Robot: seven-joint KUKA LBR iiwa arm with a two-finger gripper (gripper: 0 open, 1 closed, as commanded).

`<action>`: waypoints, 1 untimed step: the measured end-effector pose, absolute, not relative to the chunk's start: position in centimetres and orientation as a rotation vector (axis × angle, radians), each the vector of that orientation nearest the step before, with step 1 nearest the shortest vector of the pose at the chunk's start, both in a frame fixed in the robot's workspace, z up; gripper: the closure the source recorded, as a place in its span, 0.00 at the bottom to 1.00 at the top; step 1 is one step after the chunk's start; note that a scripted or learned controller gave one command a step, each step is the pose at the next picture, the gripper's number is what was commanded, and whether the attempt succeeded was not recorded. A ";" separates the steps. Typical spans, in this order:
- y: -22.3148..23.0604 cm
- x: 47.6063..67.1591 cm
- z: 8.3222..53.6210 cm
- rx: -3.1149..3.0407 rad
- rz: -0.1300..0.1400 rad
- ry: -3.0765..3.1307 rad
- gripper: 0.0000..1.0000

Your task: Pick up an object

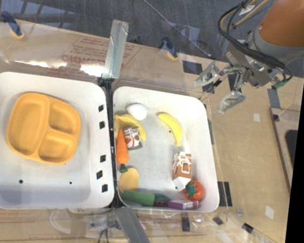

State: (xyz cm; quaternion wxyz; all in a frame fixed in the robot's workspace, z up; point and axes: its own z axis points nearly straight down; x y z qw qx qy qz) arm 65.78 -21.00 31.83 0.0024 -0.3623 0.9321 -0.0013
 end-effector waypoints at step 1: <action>-20.9 65.5 18.5 -0.963 0.010 2.998 0.00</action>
